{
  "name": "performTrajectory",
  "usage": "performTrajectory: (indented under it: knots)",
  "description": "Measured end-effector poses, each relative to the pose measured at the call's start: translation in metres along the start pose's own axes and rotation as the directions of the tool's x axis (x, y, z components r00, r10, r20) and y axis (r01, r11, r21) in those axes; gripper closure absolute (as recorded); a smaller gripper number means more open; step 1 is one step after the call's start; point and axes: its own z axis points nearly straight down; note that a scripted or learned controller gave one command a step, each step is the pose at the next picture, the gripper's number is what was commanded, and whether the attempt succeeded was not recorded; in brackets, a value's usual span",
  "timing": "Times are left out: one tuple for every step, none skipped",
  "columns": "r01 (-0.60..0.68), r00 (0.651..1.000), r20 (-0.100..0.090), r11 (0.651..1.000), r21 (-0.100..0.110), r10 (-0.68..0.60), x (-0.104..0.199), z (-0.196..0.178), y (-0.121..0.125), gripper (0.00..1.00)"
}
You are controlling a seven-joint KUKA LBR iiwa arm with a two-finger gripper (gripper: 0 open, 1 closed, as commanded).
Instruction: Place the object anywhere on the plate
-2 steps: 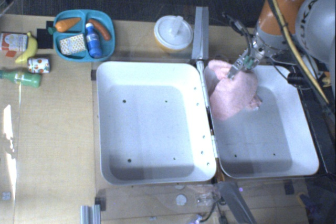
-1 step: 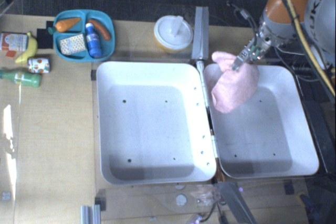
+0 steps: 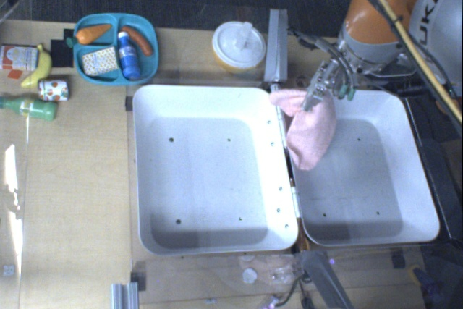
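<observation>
- Camera view: the gripper (image 3: pixel 318 99) of the grey KUKA arm (image 3: pixel 387 3), orange band above the wrist, hangs over the upper-left corner of the right bin (image 3: pixel 391 228), its fingers pinched on the top of a pink cloth (image 3: pixel 311 135).
- The pink cloth droops from the fingers in a loose fold, its lower end hanging above the right bin's left side; one upper corner of it lies across the seam where the right bin meets the left bin (image 3: pixel 210 228).
- The left bin sits touching the right bin's left edge, the two side by side on the wooden bench (image 3: pixel 65 213).
- A blue divided plate (image 3: pixel 150 36) stands on the bench beyond the left bin's upper-left corner, well apart from the right bin; it carries an orange carrot-like toy (image 3: pixel 94 33), a blue bottle (image 3: pixel 129 56) and other small toy foods.
- A yellow cup with a white lid (image 3: pixel 239 45) stands just behind the right bin's far-left corner, beside a grey metal bracket (image 3: pixel 275 47).
- A toy banana (image 3: pixel 37 67), a small can (image 3: pixel 53 90) and a green bottle (image 3: pixel 30 108) lie at the bench's left, farthest from the right bin.
</observation>
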Motion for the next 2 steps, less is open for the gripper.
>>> performTrajectory:
  knots:
    - [0.391,0.92,0.0,0.92,-0.001,-0.391,0.034,0.006,0.049,1.0]
    - [0.407,0.913,-0.001,0.913,-0.001,-0.407,0.075,0.012,0.088,1.0]
